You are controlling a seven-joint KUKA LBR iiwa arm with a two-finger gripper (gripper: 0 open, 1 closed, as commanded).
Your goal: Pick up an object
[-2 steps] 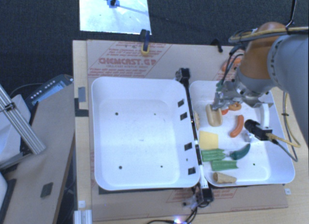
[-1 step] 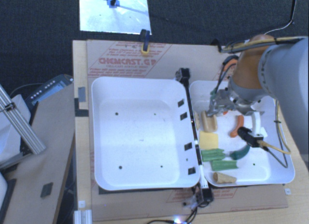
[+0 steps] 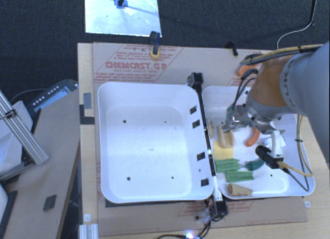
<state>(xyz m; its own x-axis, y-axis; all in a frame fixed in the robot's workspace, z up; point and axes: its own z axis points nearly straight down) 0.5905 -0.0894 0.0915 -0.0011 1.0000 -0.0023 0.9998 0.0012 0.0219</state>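
My gripper point(image 3: 230, 123) hangs low over the upper left part of the right bin point(image 3: 289, 184), with the grey arm reaching in from the right. Right beneath it a tan block point(image 3: 225, 138) stands against a yellow block point(image 3: 223, 152). An orange curved piece point(image 3: 251, 139) lies just to the gripper's right. Nearer the front lie two green pieces point(image 3: 227, 165) point(image 3: 240, 176), a teal piece point(image 3: 254, 165) and a tan cone point(image 3: 240, 190). I see nothing lifted off the bin floor.
The left bin point(image 3: 149, 145) sits beside the right one, split from it by a rim with black clips point(image 3: 200, 140). Both rest on a cardboard sheet point(image 3: 134, 65). A silver plate point(image 3: 121, 5) lies beyond the bench.
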